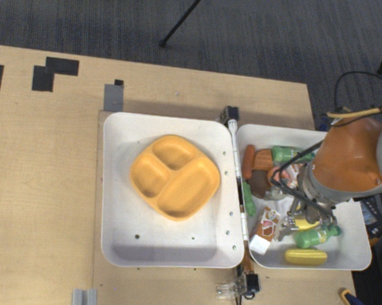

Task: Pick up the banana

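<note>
Wooden surface [46, 171] | my hand [302, 218] low in right bin [360, 255] | grip state unclear | banana [306, 256] at its 6 o'clock, untouched

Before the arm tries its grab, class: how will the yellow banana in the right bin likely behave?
The banana looks smooth and glossy, so it may slip. Its rounded, elongated shape suggests it could roll. It lies near the right bin's front wall, which might stop it sliding away.

Even, bright overhead light. Left bin [111, 175] shows soft glare on its floor and faint shadow under the yellow tray [175, 177]. Image slightly soft, low resolution throughout.
</note>
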